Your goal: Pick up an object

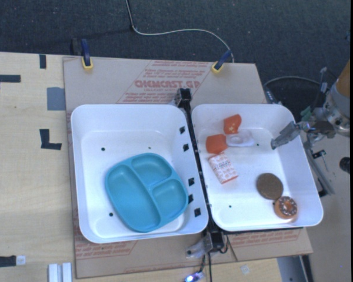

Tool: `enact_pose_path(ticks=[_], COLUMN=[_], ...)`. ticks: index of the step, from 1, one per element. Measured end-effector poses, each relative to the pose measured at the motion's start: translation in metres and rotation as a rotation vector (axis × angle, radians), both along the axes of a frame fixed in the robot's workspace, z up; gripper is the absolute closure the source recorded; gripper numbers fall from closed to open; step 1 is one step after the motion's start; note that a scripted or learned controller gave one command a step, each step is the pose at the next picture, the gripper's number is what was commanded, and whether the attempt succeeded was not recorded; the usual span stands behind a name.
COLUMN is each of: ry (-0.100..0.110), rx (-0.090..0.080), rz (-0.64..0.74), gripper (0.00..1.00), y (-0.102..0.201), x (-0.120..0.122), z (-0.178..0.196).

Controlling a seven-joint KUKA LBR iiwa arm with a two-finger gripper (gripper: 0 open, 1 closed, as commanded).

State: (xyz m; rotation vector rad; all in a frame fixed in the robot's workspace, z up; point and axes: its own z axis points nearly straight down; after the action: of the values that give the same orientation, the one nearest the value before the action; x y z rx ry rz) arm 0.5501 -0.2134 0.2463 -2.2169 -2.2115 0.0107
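Closest to the front edge of the pale wooden bench (23, 175), the right white shallow bin (309, 184) holds a small round doughnut with pink and brown icing (285, 207) tucked in its near right corner, and just up and left of it, nearly touching, lies a flat round brown cookie-like disc (270, 185). Across the divider, the left white shallow bin (82, 134) carries a light blue plastic plate with three compartments (146, 190), lying flat and turned at an angle, toward the bin's near side. Further back in the right bin, near the divider, a small white packet with red print (223, 168) lies slanted, and just beyond it sits an orange blocky piece (216, 143), with a clear, pale plastic item (241, 139) beside it on the right; its shape is hard to make out. A second, smaller orange-red piece (232, 123) rests a bit further back still, apart from the first. Over the right rim of that bin, the grey arm's claw (282, 137) pokes in from the side, hanging above the bin's right wall, touching none of the objects; whether it is spread or pinched I cannot tell from here. Both bins sit on a brown cardboard sheet with red lettering (159, 84), pinned at its far edge by two blue and yellow clamps (86, 59).
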Motion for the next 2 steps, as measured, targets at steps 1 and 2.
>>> enact_pose_path(ticks=[1, 2], ry=[-0.011, -0.006], rx=[-0.003, -0.002], rz=[0.004, 0.004], gripper=[0.00, 0.00], y=[0.000, 0.005], x=[0.002, 0.004], z=[0.006, -0.039])
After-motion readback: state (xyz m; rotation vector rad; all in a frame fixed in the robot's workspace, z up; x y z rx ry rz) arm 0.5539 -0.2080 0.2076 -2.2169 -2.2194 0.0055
